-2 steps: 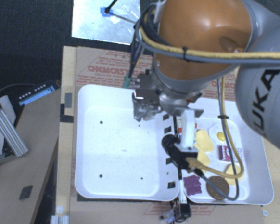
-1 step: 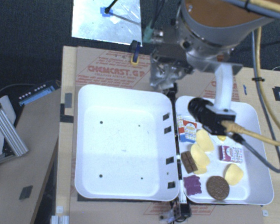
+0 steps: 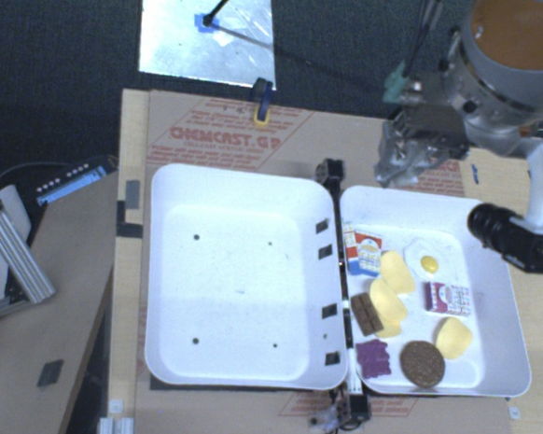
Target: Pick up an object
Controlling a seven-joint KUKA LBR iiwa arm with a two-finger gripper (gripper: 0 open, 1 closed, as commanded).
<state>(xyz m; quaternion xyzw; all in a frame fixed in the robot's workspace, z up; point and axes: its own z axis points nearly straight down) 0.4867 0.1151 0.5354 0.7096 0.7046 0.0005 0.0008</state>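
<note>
The right bin [image 3: 503, 305] holds several toy foods. Among them are a small red, white and blue carton [image 3: 364, 251], a fried egg [image 3: 425, 262], a maroon and white packet [image 3: 447, 298] and a brown round cookie [image 3: 422, 363]. A brown bar [image 3: 367, 314] and a purple piece [image 3: 374, 358] lie near the divider. Three yellow lumps [image 3: 398, 272] [image 3: 388, 309] [image 3: 454, 338] sit between them. My gripper [image 3: 405, 166] hangs above the far left corner of the right bin, apart from every object, with nothing seen in it.
The left bin [image 3: 239, 274] sits beside the right one, joined by a black-clipped divider [image 3: 340, 292]. A black cylinder [image 3: 506, 236] juts over the right bin's far right rim. A shiny plate [image 3: 210, 27] and a yellow clip [image 3: 261, 106] lie beyond the bins.
</note>
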